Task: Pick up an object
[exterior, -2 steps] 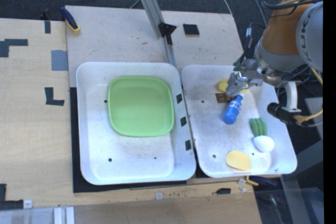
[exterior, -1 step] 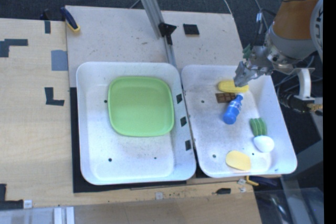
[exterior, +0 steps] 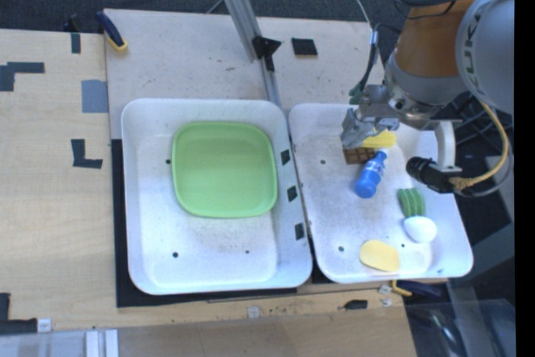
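The arm (exterior: 443,29) hangs low over the right bin (exterior: 326,247).

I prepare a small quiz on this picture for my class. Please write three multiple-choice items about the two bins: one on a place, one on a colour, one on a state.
1. Where does the green plate lie?
A. left bin
B. right bin
C. on the bench

2. What colour is the bottle?
A. red
B. blue
C. black

3. How is the bottle?
A. standing upright
B. lying on its side
C. lifted in the air

Answers:
1 A, the plate rests on the floor of the left bin.
2 B, its body is plainly blue.
3 B, it lies flat in the right bin, just below the gripper.
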Robot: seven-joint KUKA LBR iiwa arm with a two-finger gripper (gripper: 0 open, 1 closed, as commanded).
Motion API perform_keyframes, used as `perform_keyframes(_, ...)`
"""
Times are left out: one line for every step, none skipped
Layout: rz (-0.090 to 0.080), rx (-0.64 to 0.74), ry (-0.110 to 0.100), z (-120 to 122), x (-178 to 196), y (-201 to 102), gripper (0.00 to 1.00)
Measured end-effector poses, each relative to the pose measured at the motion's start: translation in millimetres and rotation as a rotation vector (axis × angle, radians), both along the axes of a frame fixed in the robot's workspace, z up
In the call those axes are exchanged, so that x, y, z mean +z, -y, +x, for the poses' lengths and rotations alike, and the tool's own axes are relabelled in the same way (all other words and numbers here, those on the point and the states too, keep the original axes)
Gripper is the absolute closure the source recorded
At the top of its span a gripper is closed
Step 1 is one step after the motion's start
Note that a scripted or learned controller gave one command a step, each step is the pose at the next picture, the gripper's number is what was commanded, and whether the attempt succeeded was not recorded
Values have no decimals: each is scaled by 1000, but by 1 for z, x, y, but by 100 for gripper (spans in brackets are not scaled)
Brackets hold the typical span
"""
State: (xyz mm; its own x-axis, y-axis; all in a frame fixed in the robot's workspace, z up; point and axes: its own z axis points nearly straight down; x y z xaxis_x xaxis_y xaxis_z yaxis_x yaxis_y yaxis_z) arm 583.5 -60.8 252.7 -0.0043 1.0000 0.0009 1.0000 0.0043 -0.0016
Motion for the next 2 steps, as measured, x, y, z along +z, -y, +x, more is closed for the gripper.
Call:
perform_keyframes(0, 0, 1, -2, 0, -48, 100)
perform_keyframes(0, 0, 1, -8, 0, -92, 100)
